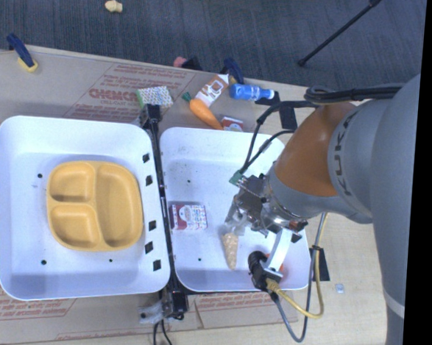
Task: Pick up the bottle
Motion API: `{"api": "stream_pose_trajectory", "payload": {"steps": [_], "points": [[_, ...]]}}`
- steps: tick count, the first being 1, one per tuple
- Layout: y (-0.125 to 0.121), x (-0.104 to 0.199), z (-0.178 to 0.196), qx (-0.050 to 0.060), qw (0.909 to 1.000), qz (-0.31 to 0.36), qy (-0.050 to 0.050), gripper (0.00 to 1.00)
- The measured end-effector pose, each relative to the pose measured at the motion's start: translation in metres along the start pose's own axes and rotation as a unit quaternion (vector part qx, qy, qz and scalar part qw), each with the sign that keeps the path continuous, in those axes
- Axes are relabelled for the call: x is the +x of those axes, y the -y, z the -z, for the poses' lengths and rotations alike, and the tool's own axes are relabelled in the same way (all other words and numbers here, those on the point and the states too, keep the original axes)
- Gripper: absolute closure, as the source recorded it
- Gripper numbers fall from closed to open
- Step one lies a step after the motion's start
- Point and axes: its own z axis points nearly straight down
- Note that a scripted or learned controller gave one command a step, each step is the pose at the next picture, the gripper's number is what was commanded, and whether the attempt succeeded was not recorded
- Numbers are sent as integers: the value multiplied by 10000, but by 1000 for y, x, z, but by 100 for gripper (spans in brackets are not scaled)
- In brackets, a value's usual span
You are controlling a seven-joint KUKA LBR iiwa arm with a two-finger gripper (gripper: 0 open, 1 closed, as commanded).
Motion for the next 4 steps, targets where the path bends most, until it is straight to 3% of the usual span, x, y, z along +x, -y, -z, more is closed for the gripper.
{"api": "stream_pose_trajectory", "payload": {"steps": [1, 2, 3, 4], "points": [[5, 10, -12, -3, 9824, 1870, 0, 100], [9, 15, -25, 9, 9901, 1403, 0, 100], [12, 22, -25, 3, 9540, 2998, 1, 100], [48, 89, -25, -10, 9618, 2738, 3, 100]]}}
